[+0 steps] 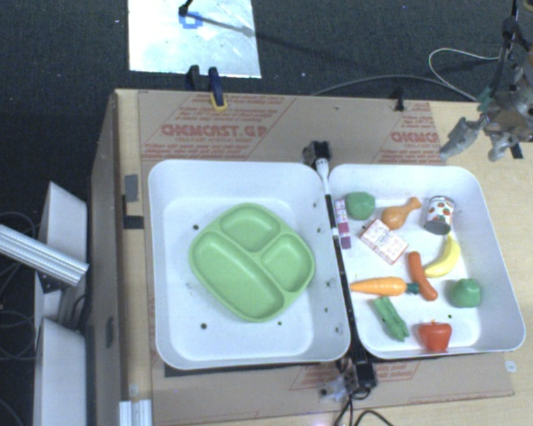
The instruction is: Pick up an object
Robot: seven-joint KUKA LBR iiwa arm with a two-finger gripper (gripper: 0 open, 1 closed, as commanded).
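The right bin (495, 264) holds several toy foods: a green lime (360, 204), a chicken drumstick (401, 211), a small can (439, 214), a pink box (384, 240), a banana (444, 257), a red sausage (420, 275), a carrot (379, 285), a green pepper (465, 293), a green pickle (391, 318) and a red pepper (434, 335). My gripper (476, 145) hangs above the bench just beyond the bin's far right corner, open, with nothing between its fingers. It is well clear of all the objects.
The left bin (173, 238) holds a green divided plate (251, 260). A black divider (336, 238) runs between the bins. Cables (444, 60) trail on the dark floor behind the bench. A metal rail (35, 251) sticks out at the left.
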